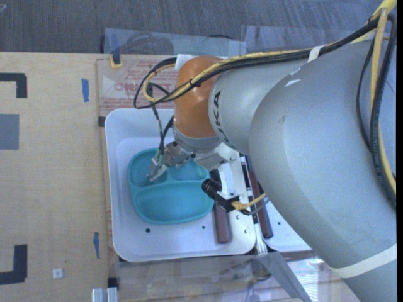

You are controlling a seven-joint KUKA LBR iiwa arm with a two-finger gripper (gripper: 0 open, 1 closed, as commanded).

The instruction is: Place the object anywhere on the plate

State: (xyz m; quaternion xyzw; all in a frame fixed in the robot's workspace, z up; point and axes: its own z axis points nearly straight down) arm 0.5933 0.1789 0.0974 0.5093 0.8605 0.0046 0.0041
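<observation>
**Arm over the plate in the left bin**

Camera view: The surface [50, 168] is pale wood-coloured board filling the left half of the picture. It carries black angular marks at its left edge, a grey square, and short strips of blue tape [84, 90]. Beyond its far edge runs a dark grey carpeted floor [189, 5]. A sheet of printed cardboard [126, 83] lies on the surface under the far end of the left bin, with a small yellow clip at its far left corner.

The left bin [119, 187] is white and shallow. A blue plate [167, 203] with dividing ridges lies in it, toward the left and middle. The arm [296, 143], grey with an orange band [192, 106], comes in from the right and covers most of the right bin. Black and yellow cables loop along it.

The pincer [157, 168] hangs over the far left part of the plate, its tip just at the plate's surface. Whether its fingers are apart or together cannot be told, and whether they hold anything cannot be told either. Brown bars [221, 225] lie along the right side of the left bin, partly under the arm.
</observation>
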